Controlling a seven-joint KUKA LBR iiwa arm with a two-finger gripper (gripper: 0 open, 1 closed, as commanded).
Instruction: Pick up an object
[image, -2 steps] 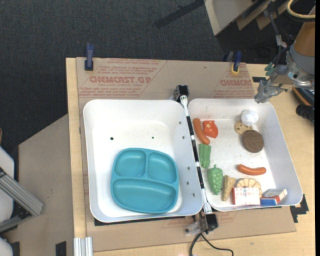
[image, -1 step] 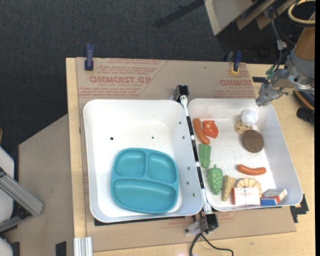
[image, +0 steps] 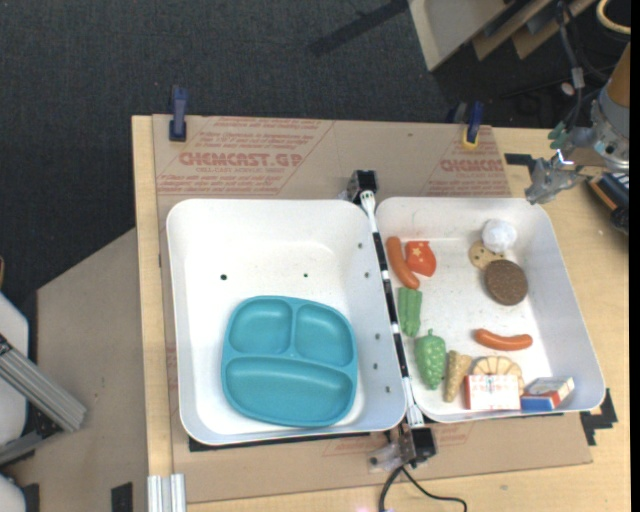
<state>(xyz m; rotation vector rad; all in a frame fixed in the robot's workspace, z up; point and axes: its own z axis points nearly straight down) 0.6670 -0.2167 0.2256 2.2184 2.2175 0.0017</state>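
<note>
The right bin (image: 570, 300) holds several toy foods. An orange carrot (image: 400, 263) and a red pepper (image: 422, 258) lie near its left wall, above a green pod (image: 410, 304) and a leafy green piece (image: 431, 358). A brown patty (image: 506, 282), a white ball (image: 498, 235) and an orange sausage (image: 503, 340) lie further right. A tan stick (image: 456, 374), a snack box (image: 493, 385) and a small blue-and-red box (image: 548, 393) sit along the front. My gripper (image: 548, 182) hangs above the bin's far right corner, apart from all the objects.
In the left bin (image: 190, 300) lies a teal divided plate (image: 291, 360). Both bins rest on a cardboard sheet (image: 250, 150) held by clamps at the back. A cable (image: 420, 480) runs off the front edge between the bins.
</note>
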